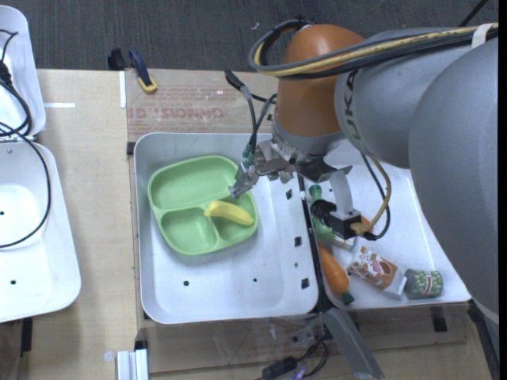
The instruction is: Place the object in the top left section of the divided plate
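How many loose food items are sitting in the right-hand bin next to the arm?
3 visible: an orange carrot near the divider, a snack packet beside it, and a green can furthest right. The arm covers much of this bin, so more may be hidden.

Single fixed camera, mounted above worktop (87,93), looking down at slant. Far edge of worktop toward frame top, near edge at bottom. Left bin (214,299) sits about frame centre, fully visible; right bin (424,236) partly blocked. Arm (412,77) enters from frame right, close to lens, bulking large over upper right quarter. Range moderate: both bins plus worktop strip at left fit in frame. Further white tray (32,252), possibly separate station, cut by left edge.
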`<state>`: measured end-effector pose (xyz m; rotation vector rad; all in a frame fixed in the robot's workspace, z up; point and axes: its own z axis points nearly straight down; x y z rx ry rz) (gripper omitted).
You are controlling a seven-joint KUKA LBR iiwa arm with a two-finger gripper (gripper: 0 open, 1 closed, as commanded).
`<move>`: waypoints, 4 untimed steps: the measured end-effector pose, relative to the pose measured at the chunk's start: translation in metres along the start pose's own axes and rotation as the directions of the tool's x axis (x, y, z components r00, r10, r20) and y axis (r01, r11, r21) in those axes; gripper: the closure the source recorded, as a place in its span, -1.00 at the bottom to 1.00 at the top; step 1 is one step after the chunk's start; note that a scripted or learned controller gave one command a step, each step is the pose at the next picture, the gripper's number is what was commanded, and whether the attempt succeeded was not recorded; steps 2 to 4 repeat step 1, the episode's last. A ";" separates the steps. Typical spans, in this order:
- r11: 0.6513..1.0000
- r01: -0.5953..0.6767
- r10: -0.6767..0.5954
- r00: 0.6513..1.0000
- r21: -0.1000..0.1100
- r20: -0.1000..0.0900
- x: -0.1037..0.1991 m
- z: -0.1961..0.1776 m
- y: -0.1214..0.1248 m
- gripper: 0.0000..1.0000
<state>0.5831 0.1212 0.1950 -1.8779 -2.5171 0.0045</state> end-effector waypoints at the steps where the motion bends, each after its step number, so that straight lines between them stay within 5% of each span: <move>1: 0.982 -0.191 0.191 0.982 0.003 0.000 -0.009 0.042 -0.010 -1.00; 4: 0.982 -0.191 0.191 0.982 0.003 0.000 -0.009 0.042 -0.010 -1.00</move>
